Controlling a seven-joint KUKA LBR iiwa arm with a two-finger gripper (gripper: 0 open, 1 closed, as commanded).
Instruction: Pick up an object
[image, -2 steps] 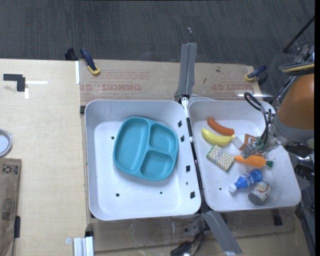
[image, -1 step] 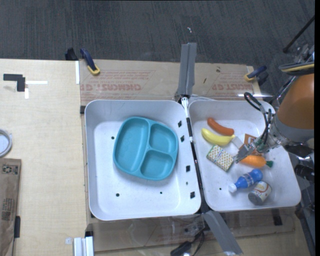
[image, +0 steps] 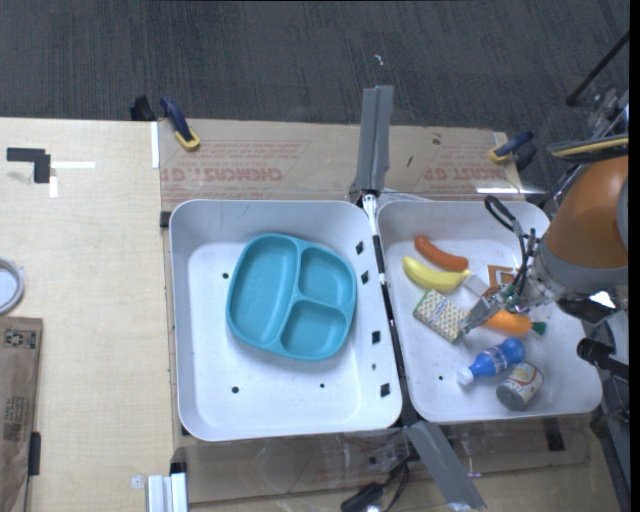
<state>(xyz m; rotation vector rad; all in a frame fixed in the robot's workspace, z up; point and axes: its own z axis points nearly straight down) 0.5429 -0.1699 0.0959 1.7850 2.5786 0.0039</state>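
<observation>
The right bin holds a red sausage, a yellow banana, a patterned sponge block, an orange carrot-like piece, a blue bottle and a small tin can. My gripper reaches in from the right and hangs low over the middle of this bin, its dark fingers pointing left between the sponge block and the orange piece. I see nothing clearly held between them.
The left bin holds a teal divided plate. A grey divider post rises between the bins at the back. Clamps hold cardboard behind the bins. The arm's orange band overhangs the right bin's edge.
</observation>
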